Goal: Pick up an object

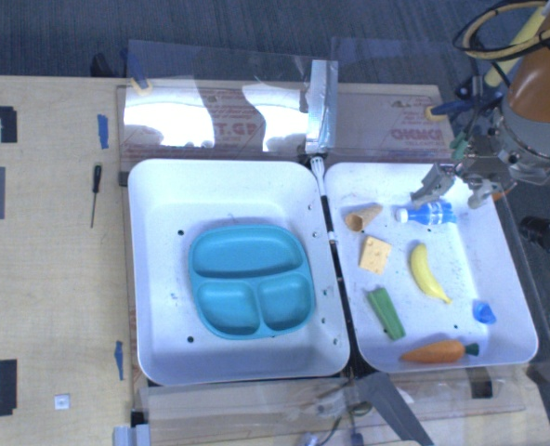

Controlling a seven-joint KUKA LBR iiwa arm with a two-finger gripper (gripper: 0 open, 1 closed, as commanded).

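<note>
Pincer hangs over the right bin's far side, fingers spread apart, gripping nothing — small blue bottle lies just below-left of it, banana & carrot further below.

Arm in from right, wrist angled down-left, gripper low w/ fingers spread apart.

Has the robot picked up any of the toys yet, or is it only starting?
Nothing looks picked up yet. The gripper hangs just above the small blue plastic bottle in the right white bin, with nothing seen between its fingers. The yellow banana, orange carrot and yellow cheese wedge lie there too. Grabbing and lifting one is left.
</note>
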